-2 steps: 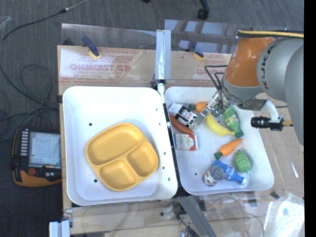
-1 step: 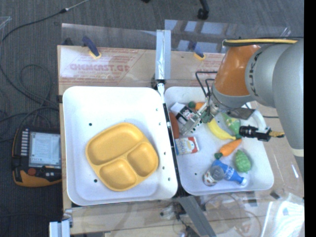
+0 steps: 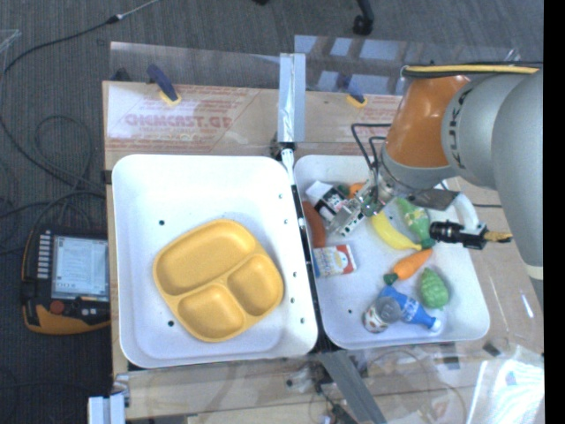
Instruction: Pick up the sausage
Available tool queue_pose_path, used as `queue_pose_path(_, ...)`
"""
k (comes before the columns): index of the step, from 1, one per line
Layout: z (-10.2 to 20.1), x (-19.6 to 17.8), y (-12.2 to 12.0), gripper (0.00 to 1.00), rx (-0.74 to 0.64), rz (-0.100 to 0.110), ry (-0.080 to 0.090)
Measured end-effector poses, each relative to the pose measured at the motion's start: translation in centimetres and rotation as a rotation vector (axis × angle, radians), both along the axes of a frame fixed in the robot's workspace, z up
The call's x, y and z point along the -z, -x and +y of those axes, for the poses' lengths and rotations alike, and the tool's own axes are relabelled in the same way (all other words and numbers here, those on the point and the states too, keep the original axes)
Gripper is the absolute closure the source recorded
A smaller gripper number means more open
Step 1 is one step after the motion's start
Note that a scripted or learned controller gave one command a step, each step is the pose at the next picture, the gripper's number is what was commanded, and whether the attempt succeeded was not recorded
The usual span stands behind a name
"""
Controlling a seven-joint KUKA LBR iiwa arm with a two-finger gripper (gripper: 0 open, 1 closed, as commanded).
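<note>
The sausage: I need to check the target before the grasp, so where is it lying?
The sausage lies in the right bin, along its left wall, just above the small carton and left of the gripper.

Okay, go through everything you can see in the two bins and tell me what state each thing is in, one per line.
yellow divided tray: upright, lying in the left bin
sausage: lying flat by the right bin's left wall
end effector: low over the right bin, beside the sausage
banana: lying flat
carrot: lying flat
blue bottle: on its side
</note>
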State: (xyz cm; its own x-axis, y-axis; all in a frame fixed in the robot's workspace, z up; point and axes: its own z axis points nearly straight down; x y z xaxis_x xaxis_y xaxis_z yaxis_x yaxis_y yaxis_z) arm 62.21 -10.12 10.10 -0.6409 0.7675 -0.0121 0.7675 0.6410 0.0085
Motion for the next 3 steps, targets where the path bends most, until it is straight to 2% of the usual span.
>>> queue_pose_path(1, -0.1, 0.9, -2.0, 1.00, 0.182, 0.067, -0.012)
queue_pose_path(2, -0.1, 0.7, -0.8, 1.00, 0.572, 0.053, -0.006)
queue_pose_path(3, -0.1, 1.1, -1.6, 0.00, 0.574, 0.003, -0.005)
